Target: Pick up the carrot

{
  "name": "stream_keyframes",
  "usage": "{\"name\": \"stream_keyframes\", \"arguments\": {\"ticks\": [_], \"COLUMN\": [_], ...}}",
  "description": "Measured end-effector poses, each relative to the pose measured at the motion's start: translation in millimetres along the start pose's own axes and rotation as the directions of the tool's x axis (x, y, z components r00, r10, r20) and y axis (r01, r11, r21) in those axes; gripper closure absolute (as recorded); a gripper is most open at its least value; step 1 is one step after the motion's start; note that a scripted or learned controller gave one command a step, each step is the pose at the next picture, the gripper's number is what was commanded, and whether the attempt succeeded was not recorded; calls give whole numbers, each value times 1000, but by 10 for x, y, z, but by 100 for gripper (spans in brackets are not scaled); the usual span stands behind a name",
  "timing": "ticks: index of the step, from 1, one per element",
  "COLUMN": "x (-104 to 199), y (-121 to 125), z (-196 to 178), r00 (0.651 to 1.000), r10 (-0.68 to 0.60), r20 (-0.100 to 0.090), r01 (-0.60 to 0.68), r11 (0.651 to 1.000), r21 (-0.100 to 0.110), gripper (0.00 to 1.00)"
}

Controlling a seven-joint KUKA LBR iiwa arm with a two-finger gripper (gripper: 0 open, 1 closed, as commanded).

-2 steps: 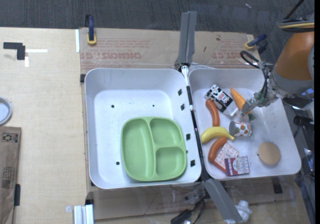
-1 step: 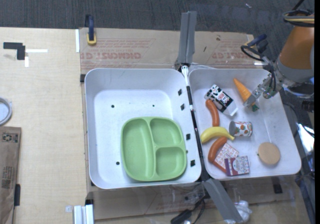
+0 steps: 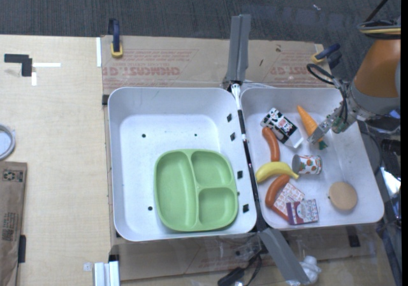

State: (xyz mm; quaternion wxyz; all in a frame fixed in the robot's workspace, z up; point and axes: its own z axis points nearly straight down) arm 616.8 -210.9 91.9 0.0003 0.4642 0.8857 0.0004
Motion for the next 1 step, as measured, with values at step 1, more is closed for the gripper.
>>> {"name": "stream_keyframes", "arguments": {"ticks": [1], "x": [419], "y": [409], "z": [-784], "r00": [996], "r10": [-84], "r20": [2], "r01": [84], "r11": [996], "r21": [0], "gripper": [100]}}
